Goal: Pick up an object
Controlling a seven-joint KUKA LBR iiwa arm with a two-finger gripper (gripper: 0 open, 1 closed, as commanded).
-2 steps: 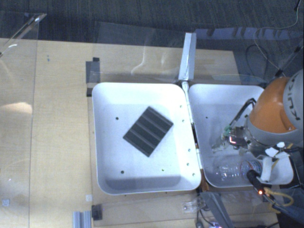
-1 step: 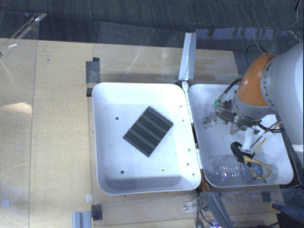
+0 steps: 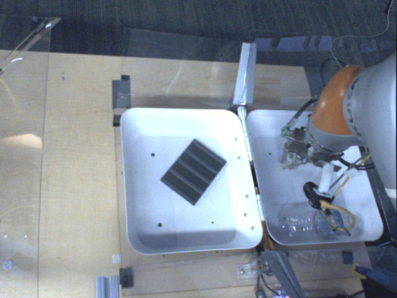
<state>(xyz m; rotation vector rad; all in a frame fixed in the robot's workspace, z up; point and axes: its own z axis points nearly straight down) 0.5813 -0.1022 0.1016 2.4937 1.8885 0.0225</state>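
Dark ribbed rectangular pad (image 3: 193, 171) lies tilted, centre of the smooth left bin (image 3: 142, 129). Clear crinkly plastic item (image 3: 304, 221) sits lower in the right bin (image 3: 267, 135). Gripper (image 3: 291, 157) above it, grip state unclear. Wooden bench (image 3: 68, 166).

A dark grey ribbed rectangular pad (image 3: 193, 171) lies tilted in the left shallow white bin (image 3: 139, 228) (the grey arm's gripper (image 3: 293, 155) over the right white bin (image 3: 267, 185))

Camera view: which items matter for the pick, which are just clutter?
Job:
- dark ribbed slab, left bin
- clear plastic object, right bin
- gripper, over the right bin

Clutter:
- metal divider post
- black corner brackets
- arm's cables
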